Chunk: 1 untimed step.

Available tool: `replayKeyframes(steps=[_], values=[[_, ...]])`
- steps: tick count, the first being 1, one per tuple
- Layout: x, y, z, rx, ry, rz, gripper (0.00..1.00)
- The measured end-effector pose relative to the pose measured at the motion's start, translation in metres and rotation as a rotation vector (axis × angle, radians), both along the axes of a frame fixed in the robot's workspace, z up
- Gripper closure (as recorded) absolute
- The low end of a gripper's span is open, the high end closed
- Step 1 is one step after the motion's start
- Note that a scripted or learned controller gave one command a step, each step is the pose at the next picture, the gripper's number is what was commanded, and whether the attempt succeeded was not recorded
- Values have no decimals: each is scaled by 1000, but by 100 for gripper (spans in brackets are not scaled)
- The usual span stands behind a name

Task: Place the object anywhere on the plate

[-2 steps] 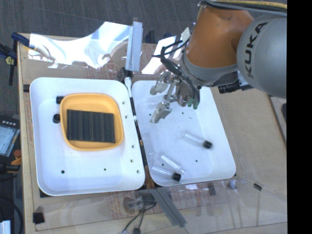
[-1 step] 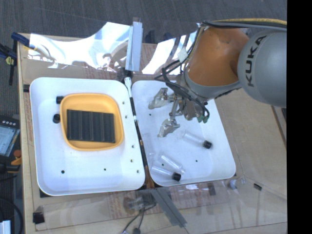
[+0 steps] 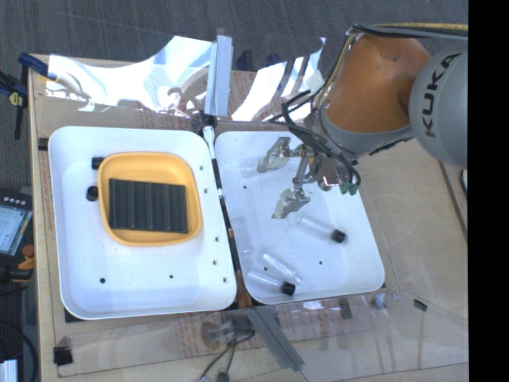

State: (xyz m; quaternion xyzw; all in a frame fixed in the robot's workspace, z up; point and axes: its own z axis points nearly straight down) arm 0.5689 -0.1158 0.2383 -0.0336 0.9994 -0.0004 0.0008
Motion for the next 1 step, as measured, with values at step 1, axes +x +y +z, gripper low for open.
replayKeyframes(steps=[1], values=[[-10,66,-47,1,3,53,0]])
